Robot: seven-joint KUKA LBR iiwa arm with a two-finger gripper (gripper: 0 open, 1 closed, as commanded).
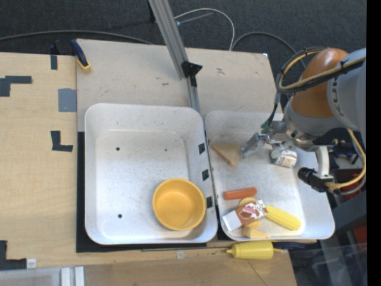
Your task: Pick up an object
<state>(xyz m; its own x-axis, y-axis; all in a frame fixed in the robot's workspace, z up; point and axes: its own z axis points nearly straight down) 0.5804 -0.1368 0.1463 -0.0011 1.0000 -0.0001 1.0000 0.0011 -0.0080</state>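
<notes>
My gripper (268, 151) hangs low over the upper part of the right bin (309, 222), open, with nothing between its fingers. One dark finger (251, 146) points toward a tan sandwich wedge (226, 154) just to its left, a small gap apart. Lower in the same bin lie a red-orange sausage (240, 193), a small printed packet (250, 212) and a yellow corn-like piece (283, 218). A yellow bowl (178, 204) sits in the left bin (119, 159) at its lower right.
A yellow mustard bottle (253, 250) lies on the bench just below the right bin's front rim. A grey metal post (172, 31) slants over the bench to the divide between the bins. Cables loop behind the arm at the upper right.
</notes>
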